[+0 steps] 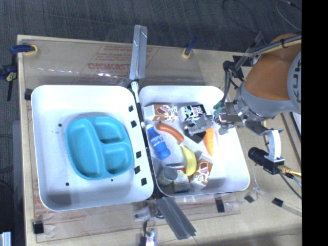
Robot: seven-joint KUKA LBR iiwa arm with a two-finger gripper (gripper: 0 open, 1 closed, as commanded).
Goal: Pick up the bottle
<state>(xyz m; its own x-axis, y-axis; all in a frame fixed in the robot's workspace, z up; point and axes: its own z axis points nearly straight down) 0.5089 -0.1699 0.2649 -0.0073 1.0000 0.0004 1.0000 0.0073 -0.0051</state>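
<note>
Lying left of tool (197,128), bottle (158,143), apart, right bin (233,160)

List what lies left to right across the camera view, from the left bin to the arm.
Blue divided tray → blue bottle → sausage → banana → carrot → gripper and arm reaching in from the right.

Grey arm (271,104), orange band; black cables
</note>
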